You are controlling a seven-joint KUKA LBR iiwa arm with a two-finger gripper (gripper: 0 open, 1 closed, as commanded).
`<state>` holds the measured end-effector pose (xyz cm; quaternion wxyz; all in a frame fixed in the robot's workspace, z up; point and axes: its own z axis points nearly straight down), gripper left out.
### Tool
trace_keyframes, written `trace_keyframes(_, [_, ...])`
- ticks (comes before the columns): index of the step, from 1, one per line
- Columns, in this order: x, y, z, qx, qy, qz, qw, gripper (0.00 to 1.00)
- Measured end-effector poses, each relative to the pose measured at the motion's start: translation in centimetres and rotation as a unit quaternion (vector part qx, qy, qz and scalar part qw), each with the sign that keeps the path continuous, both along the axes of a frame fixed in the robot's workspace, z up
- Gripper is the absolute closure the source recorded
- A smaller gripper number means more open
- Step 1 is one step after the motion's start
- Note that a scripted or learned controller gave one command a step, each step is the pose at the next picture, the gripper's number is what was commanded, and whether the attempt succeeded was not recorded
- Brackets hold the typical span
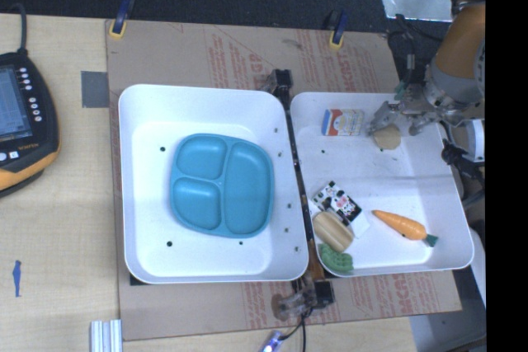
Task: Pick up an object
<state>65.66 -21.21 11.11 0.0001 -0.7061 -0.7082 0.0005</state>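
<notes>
Tool [394,118] hangs low over the far side of the right bin [450,264], its fingers spread, with a small tan lump [386,140] just below them, not gripped. Nearer the front, the carrot [399,224] lies slantwise, green end toward the right corner. A small carton [341,122] shows red and blue print, unreadable.

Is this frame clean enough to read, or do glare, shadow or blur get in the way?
Camera view: even overhead light, soft shadows inside the right bin; the white walls of the left bin look washed out; the blue tray and carrot read clearly; the gripper is soft and blurred, so its fingertips can't be resolved.
</notes>
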Motion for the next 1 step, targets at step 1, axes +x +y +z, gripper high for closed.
trace_keyframes(1, [-0.07, 0.63, -1.93, 0.0008, 0.002, 0.001, 1.0000, 0.00])
